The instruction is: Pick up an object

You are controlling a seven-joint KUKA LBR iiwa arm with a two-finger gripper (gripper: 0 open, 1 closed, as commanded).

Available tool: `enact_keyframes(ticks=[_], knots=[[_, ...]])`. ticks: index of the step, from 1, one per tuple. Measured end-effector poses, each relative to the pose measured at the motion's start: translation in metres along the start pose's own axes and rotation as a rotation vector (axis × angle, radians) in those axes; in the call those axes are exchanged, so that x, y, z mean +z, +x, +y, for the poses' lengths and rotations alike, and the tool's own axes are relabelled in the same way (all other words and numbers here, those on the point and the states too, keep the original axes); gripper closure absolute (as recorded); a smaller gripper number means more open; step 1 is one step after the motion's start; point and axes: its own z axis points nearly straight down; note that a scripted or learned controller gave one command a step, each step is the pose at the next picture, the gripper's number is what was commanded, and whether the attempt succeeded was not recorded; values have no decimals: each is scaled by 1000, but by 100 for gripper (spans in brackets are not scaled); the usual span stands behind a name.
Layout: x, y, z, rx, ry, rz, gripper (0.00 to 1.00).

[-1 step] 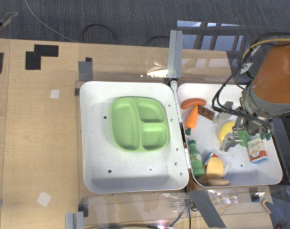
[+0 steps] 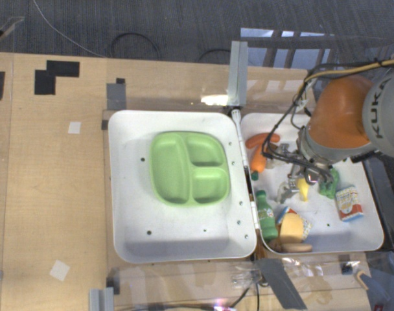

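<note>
Item one: my pincer (image 2: 299, 185), metal, hanging low in the right shallow white bin (image 2: 372, 235) at the right of the frame, below my grey arm and its orange band (image 2: 336, 112); I cannot tell from this angle whether it stands apart or together, nor whether anything sits in it. Item two: a small yellow object (image 2: 304, 189), just beside the pincer tip, contact unclear. Item three: a green leafy toy piece (image 2: 328, 181), right of the yellow one. Item four: a small white and red carton (image 2: 348, 202), further right, lying tilted. Item five: an orange carrot-shaped toy (image 2: 257, 149), upper left of this bin. Item six: a green plastic bottle (image 2: 266, 213), along the bin's left wall. Item seven: a yellow wedge-shaped block (image 2: 291, 225), lower left, next to the bottle. Item eight: a light green divided plastic tray (image 2: 188, 168), lying in the left shallow white bin (image 2: 129, 235) at frame centre. Both bins rest on the pale wooden surface (image 2: 48, 199).
</note>
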Motion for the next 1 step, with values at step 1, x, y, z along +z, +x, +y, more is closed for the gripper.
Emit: enact_keyframes(ticks=[1], knots=[[-13,-4,2,-8,1,-13,100]])
